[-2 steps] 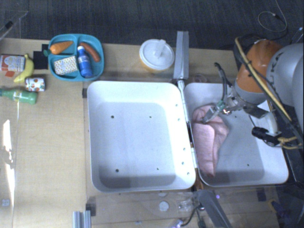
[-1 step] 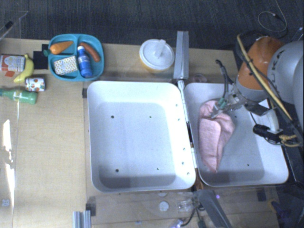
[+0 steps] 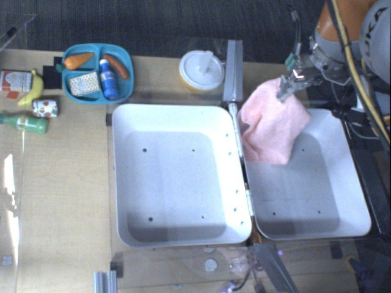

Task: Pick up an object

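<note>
1. The table (image 3: 61, 182) was of light wood, and two shallow white bins stood on it side by side.
2. The left bin (image 3: 122, 182) and the right bin (image 3: 354, 218) touched along their inner edges.
3. Behind the left bin, a blue divided tray (image 3: 125, 72) with toy food lay near the table's far edge.
4. A round white lid on a yellow container (image 3: 202, 71) stood just to the right of the tray.
5. At the far left lay a yellow banana (image 3: 33, 89), a small can (image 3: 44, 108) and a green bottle (image 3: 24, 123), close together.
</note>
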You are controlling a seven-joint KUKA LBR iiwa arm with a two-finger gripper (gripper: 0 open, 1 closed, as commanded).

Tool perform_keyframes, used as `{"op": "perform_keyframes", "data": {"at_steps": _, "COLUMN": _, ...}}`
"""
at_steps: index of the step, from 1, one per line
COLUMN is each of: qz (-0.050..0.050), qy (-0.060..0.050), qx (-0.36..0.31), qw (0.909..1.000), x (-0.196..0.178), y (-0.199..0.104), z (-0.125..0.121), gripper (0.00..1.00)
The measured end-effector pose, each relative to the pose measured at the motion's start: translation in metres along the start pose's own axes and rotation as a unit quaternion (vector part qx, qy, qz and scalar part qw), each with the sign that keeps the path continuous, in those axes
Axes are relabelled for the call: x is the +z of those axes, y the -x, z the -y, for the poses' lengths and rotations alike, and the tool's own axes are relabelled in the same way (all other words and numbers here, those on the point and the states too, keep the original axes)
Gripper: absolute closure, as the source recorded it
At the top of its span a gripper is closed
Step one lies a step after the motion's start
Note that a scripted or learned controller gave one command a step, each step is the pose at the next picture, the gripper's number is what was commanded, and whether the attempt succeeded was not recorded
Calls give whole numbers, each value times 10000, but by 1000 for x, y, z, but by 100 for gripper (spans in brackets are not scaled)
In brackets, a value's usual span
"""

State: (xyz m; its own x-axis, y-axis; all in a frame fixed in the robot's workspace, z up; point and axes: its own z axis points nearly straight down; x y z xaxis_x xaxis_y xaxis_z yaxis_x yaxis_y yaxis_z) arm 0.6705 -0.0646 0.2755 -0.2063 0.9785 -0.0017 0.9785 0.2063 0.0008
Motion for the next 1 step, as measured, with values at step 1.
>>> {"op": "perform_keyframes", "data": {"at_steps": 1, "qz": -10, "qy": -21, "qx": 19, "qw": 10000, "x": 93, "y": 38, "z": 10, "gripper": 100}}
